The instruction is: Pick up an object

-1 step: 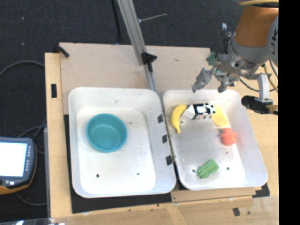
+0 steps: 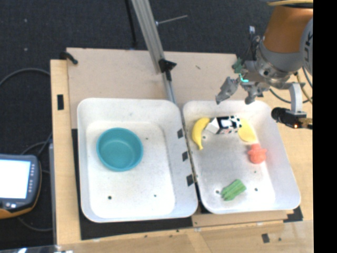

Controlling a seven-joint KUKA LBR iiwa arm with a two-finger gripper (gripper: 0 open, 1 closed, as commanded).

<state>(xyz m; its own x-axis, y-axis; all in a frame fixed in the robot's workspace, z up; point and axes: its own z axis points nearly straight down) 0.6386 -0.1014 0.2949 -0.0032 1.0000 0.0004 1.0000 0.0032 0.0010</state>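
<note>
My gripper (image 2: pixel 239 93) hangs above the far edge of the right bin (image 2: pixel 279 194), open, with nothing between its fingers. Just below it in that bin lie a yellow banana (image 2: pixel 199 131), a black and white toy (image 2: pixel 229 123) and a yellow lemon-like piece (image 2: pixel 247 134). Further toward the front sit an orange-red fruit (image 2: pixel 257 154) and a green piece (image 2: pixel 233 189). The gripper is apart from all of them.
The left bin (image 2: pixel 92 194) holds a teal bowl (image 2: pixel 120 148). A slanted metal pole (image 2: pixel 152 36) rises behind the seam between the bins. A pendant with a screen (image 2: pixel 18 183) lies at the left edge of the bench.
</note>
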